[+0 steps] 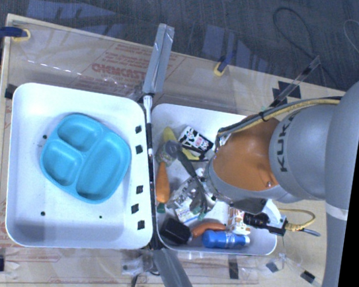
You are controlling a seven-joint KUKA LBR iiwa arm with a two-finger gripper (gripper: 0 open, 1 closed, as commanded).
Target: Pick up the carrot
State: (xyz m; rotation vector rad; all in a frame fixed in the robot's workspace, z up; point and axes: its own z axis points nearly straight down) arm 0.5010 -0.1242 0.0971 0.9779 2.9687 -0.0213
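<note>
The carrot (162, 184) is a short orange stick lying lengthwise against the left wall of the right bin (170, 115). My gripper (191, 197) hangs low over the clutter in the middle of that bin, just right of the carrot and very near it. Nothing orange shows in the gripper. The grey arm and its orange band (247, 163) cover most of the bin's right half.
Around the gripper lie a black-and-white packet (195, 139), a yellow item (170, 134), a dark grey tool (179, 157), a black object (175, 231), a red-orange piece (209, 228) and a blue bottle (226, 240). The left bin (15, 215) holds a blue divided plate (86, 157).
</note>
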